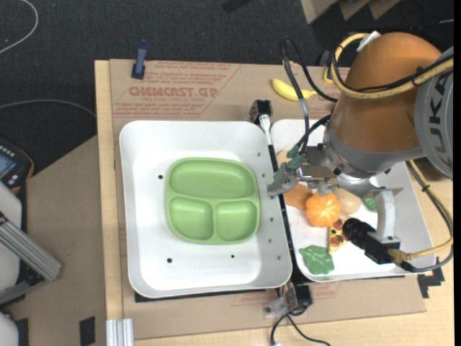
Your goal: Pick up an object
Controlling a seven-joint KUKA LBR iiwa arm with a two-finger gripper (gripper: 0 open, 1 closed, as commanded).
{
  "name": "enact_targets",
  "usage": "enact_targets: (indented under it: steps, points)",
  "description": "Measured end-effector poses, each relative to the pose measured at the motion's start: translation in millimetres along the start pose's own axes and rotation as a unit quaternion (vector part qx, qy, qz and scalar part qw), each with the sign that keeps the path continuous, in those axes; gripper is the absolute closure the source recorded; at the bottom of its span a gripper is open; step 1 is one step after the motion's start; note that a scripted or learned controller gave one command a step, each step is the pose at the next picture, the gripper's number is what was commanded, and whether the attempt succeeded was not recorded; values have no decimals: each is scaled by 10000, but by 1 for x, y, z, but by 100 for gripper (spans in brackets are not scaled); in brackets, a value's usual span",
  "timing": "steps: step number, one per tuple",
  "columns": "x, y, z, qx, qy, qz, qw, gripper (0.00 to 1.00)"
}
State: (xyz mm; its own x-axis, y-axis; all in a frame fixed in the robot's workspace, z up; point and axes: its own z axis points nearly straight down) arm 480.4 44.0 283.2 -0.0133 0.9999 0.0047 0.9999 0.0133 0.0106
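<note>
Hovering low over the right bin (425,215), the grey arm's gripper (306,179) hangs at that bin's left wall, just beside the divider shared with the left bin (137,193). We cannot tell from this angle whether it is released or clenched, and we see nothing caught in it.

We judge the likeliest target to be the orange pumpkin-shaped toy (322,210), which lies in the right bin just below and slightly right of the gripper, nearly touching the metal parts above it. It is round, with no long axis to line up on, so the coming move turns on a short shift toward the near edge of the bench and a drop.

We count one orange toy, one green leaf-shaped piece (317,258) at the bin's near edge, one small red and yellow item (336,238) between the two, and one pale item (350,205) touching the orange toy's right side; more may lie hidden under the arm. One green divided plate (213,199), with three compartments, sits alone in the left bin. One yellow banana (292,89) rests on the bench beyond the bins, well apart from the gripper.
</note>
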Motion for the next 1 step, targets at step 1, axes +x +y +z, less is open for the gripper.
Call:
enact_targets:
  steps: [1]
  points:
    - [-7, 0, -5, 39, -21, 63, 10000, 100]
